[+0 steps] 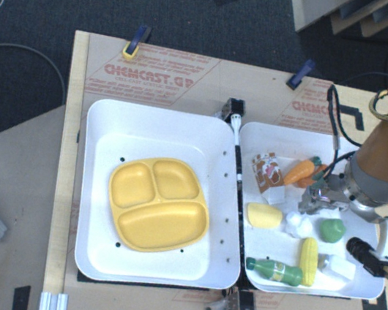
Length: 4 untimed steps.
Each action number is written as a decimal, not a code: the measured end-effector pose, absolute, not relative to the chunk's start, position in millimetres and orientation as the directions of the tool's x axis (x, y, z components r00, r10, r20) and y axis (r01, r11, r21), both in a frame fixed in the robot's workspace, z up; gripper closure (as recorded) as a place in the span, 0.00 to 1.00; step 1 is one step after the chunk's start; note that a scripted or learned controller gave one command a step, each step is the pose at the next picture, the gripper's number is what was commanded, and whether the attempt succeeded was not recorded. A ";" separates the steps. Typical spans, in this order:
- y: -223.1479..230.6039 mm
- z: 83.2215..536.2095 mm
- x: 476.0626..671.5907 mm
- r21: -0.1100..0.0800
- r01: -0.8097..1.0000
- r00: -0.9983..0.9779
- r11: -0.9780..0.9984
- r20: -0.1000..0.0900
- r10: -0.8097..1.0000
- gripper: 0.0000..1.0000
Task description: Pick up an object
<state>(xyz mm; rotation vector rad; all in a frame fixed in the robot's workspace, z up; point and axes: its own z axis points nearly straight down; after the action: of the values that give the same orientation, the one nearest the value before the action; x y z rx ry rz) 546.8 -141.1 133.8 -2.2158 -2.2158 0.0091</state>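
The left bin (94,170) holds a single yellow divided plate (159,204), which lies flat well to the left of the pale yellow block (263,216), across the wall where the two bins meet. The block itself rests in the right bin (286,138), close to that bin's left wall.

Behind the block, towards the far side of the bin, is a small red-and-white patterned packet (267,171). In front of the block, near the bin's front wall, a green bottle (275,271) lies on its side. A small white lump (294,221) sits just to the right of the block, close to or touching it. Right of the block and further back is an orange carrot (299,173).

The gripper (310,204) hangs low over the bin, right of the block and just behind the white lump. I cannot tell how wide it stands, and nothing can be seen in its grasp.

Right of the block and nearer the front, a corn cob (307,261) stands lengthways, its lower end by the bottle's base. A green ball (332,229) rests farther right of the block, and a flat white piece (341,270) lies farthest right.
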 end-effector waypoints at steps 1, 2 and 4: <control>-64.1 186.8 496.7 -0.004 1.000 -0.006 0.006 0.005 1.000 1.00; 11.9 234.5 478.7 0.003 1.000 -0.006 0.006 0.001 1.000 1.00; 81.2 302.1 479.5 0.004 1.000 -0.007 0.007 0.002 1.000 1.00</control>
<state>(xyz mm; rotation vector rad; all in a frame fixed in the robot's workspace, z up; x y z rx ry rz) 479.5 81.2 302.1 -2.2143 -2.2305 -0.0069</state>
